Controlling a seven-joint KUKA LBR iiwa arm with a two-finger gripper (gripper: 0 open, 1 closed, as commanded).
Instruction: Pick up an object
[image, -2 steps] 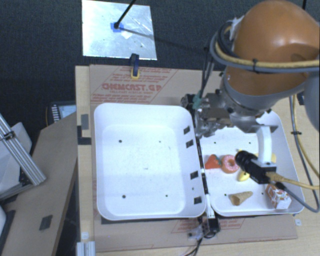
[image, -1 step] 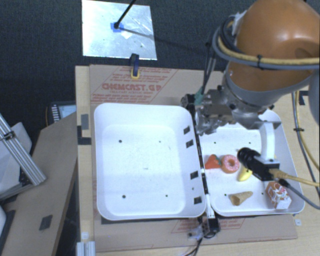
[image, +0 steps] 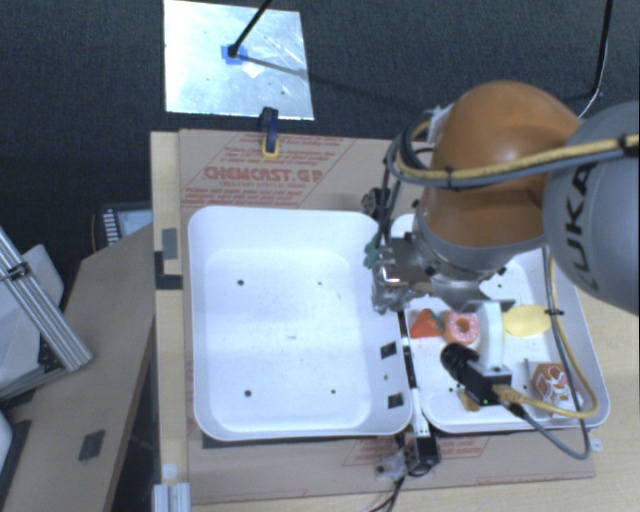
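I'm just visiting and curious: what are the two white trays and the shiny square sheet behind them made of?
The left tray and right tray look like thin molded plastic: smooth, slightly glossy white, with rounded corners and rims. The square sheet looks like metal or foil, given its patchy silvery reflections, though a mirrored film is possible.

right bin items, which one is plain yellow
The flat yellow piece by the right bin's far right side; the others are orange-red, pink-ringed or brown-patterned.
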